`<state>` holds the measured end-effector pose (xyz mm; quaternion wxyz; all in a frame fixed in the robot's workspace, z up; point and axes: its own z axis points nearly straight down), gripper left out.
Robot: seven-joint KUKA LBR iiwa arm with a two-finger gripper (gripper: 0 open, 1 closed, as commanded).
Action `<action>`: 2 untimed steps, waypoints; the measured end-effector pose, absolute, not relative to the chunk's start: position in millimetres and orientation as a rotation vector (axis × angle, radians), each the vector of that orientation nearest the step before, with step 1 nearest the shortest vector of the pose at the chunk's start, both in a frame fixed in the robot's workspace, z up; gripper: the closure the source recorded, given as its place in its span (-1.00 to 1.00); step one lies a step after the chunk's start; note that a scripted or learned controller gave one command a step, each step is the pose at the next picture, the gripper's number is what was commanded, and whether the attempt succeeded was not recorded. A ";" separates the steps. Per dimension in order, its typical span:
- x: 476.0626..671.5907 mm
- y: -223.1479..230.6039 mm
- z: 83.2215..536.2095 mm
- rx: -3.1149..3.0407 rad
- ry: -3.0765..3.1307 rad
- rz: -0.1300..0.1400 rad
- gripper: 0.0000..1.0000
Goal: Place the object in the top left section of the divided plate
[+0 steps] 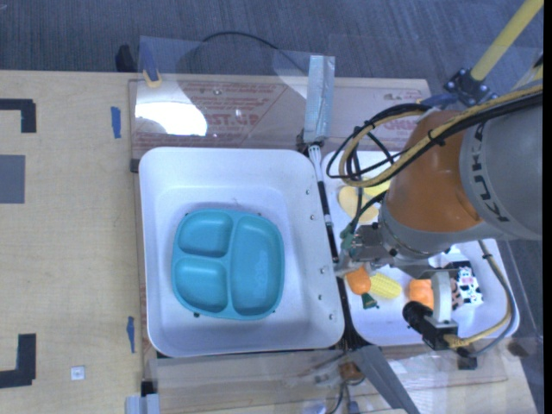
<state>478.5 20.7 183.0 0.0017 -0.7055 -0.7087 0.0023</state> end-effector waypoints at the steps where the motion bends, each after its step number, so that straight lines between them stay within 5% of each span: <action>1: 493.1 81.2 257.2 -1.663 -2.669 -0.006 1.00; 2: 510.9 120.6 150.9 -1.671 -2.650 0.012 1.00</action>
